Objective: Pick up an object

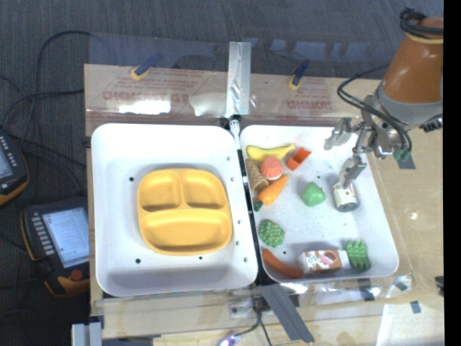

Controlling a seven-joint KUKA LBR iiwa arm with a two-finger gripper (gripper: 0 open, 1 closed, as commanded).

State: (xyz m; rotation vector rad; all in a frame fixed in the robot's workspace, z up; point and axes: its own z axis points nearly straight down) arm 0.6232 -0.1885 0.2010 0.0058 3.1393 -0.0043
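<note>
1. On the desk (101, 85), two white bins sit side by side; I take the right bin (382, 222) as the landmark, since every loose toy lies in it.
2. Left of that bin, the other bin (108, 193) carries a yellow divided tray (185, 211), which has no part in this step.
3. Over the right bin's upper right corner hangs the arm (414, 71), its gripper (346, 193) reaching down inside the bin toward the right wall. From this angle I cannot tell how the fingers are set, and nothing is visibly caught in them.
4. Nearest the gripper, toward the bin's middle, lies a green pepper-like piece (312, 194), well apart from its neighbours. It looks like the easiest pick: there is bare floor on each side for the fingers to pass.
5. Against the bin's left wall, a banana (269, 151), a pink ball (271, 167), a carrot (274, 190) and an orange-red block (298, 158) crowd together; a grasp there risks catching two things at once.
6. Along the bin's near edge lie a red sausage (282, 265), a small carton (321, 261) and a green ridged piece (357, 255), with a bumpy green ball (271, 232) above them; the wall there leaves little room.
7. To do it well: centre over one lone toy, descend straight, close, then lift slowly and check it comes up.
</note>
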